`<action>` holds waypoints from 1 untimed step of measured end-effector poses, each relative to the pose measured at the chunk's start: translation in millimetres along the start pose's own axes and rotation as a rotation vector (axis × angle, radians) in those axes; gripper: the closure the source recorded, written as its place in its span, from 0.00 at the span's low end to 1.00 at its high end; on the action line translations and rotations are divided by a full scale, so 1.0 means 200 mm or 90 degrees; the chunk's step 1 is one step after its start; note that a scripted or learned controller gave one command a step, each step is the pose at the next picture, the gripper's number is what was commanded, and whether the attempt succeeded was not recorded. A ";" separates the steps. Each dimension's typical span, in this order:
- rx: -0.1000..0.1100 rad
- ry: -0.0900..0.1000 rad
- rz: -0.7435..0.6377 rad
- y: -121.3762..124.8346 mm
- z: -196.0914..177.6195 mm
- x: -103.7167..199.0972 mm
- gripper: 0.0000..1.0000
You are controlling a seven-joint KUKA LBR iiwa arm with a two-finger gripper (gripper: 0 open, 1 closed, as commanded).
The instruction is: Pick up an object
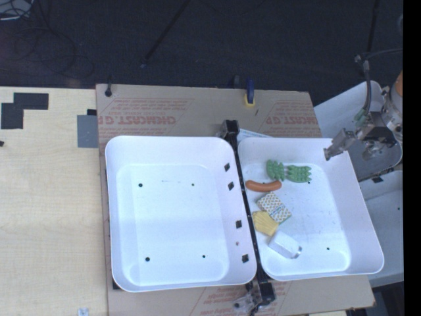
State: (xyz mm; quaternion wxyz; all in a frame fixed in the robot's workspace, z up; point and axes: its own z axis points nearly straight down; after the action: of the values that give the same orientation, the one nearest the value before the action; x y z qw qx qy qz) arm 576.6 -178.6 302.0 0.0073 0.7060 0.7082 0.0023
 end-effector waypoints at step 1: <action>-0.002 0.001 -0.001 0.36 -1.22 0.11 0.00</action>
State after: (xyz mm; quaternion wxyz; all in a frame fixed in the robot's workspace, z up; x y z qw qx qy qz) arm 645.3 -154.2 547.8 0.0075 0.7053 0.7089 0.0040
